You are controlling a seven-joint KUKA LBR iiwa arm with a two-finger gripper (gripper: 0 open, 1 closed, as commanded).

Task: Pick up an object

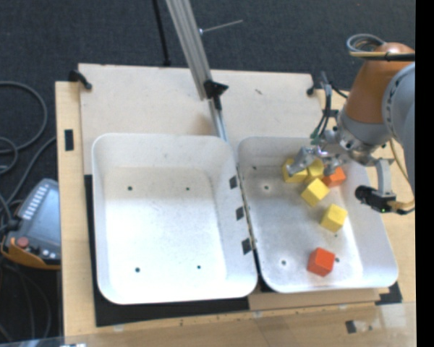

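Note:
The right bin [369, 266] holds several blocks. A yellow block [315, 192] lies in the middle, another yellow block [333, 217] lies below it to the right, and an orange-red cube [320, 261] sits near the front. My gripper [305, 163] is down at the bin's back part, right over a cluster: a yellow piece [292, 174] at its left tip, a second yellow piece [317, 170] under it, and a small orange block [337, 177] just to the right. The gripper body partly hides that cluster.
The left bin [101, 194] stands beside the right one, and their rims meet at mid-bench. A slanted aluminium post [192, 49] rises behind the bins. Cables and a handheld pendant [36, 223] lie off the bench to the left.

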